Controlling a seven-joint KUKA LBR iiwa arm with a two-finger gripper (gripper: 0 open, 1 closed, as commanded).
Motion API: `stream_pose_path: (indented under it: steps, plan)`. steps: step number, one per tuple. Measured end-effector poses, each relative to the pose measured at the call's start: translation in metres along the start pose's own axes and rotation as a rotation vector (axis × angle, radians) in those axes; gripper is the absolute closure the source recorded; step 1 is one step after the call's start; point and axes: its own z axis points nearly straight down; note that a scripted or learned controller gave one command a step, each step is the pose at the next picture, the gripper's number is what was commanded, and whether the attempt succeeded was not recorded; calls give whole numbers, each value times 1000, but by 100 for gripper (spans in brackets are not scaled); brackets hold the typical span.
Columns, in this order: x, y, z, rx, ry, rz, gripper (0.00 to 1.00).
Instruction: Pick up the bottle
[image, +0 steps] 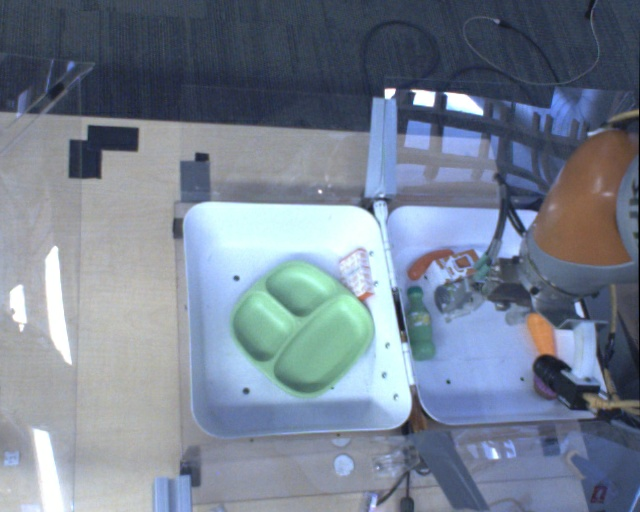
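The green bottle (419, 323) lies on its side in the right bin (470, 400), along the bin's left wall, with its cap toward the back. My gripper (455, 297) hangs over the right bin just to the right of the bottle's cap end, a small gap away from it. The grey arm with its orange band (590, 205) reaches in from the right.
In the right bin an orange-red piece (430, 262) and a small white packet (461, 265) lie behind the gripper; an orange carrot-like item (541, 333) and a dark purple object (551, 379) lie to the right. The left bin (215, 400) holds a green divided plate (303, 327) and a red-white packet (356, 272).
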Motion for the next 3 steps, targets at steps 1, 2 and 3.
stream_pose_path:
  steps: [1,2,3]
  plan:
    - [0,-1,40,2,1,-28,0]
    - [7,-9,7,-2,0,16,0]
    - [10,3,38,1,1,-33,0]
